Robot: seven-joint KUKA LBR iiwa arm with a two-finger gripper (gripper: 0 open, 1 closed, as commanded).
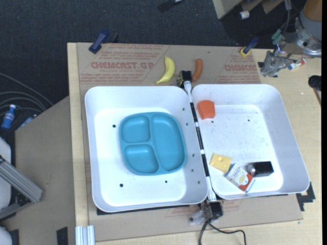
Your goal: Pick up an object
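A: Looking over the right bin (286, 131), I count four candidates: an orange block (206, 109) at the far left corner, a yellow wedge (220, 162) like a slice of cheese near the front, a small printed packet (239, 177) just beside it, and a black box (262, 168) touching or nearly touching the packet.

B: And the left bin (97, 137)?

A: A teal plate (152, 143) with three compartments, lying flat in the middle. Probably stiff plastic and light, but wide and low; two fingers would only get it by the rim.

B: So which one is easiest?

A: The orange block, I'd judge. It sits apart from everything, looks compact and rigid, likely light, and its sides seem squarish enough to pinch. The one snag is the divider (196, 131) between the bins close on its left, so the fingers should close front to back.

B: The cheese?

A: Likely a hard toy, tapered and smooth, so it may squirt out. Take it across the thick end. The packet looks thin and may crumple; the black box is crowded by it.

B: Where is the gripper (278, 63)?

A: Up at the far right, over the counter (127, 60) beyond the right bin, well apart from every object. I cannot tell whether it is parted or closed; nothing appears between its fingers.

B: The banana (166, 70) and the orange stick (197, 69)?

A: Out on the counter behind the bins, small and curved.
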